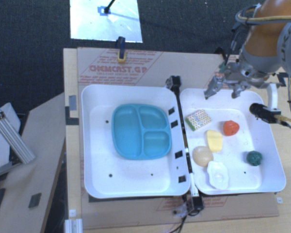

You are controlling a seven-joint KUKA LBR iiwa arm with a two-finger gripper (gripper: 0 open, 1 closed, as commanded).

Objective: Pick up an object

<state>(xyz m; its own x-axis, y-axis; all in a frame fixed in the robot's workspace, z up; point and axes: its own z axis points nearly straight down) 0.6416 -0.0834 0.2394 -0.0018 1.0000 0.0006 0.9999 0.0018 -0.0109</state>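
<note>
Because the gripper (pixel 223 90) hung with its fingers spread and nothing between them above the far rim of the right bin (pixel 271 178), no object was yet taken; the patterned block (pixel 198 119) lay nearest, just inside that rim, with the red piece (pixel 231 127) and yellow piece (pixel 214 140) farther in — a descent from there would likely strike the rim or close on air. The cardboard (pixel 117 62) beyond the bins read "CHEMCAST GP".
</note>
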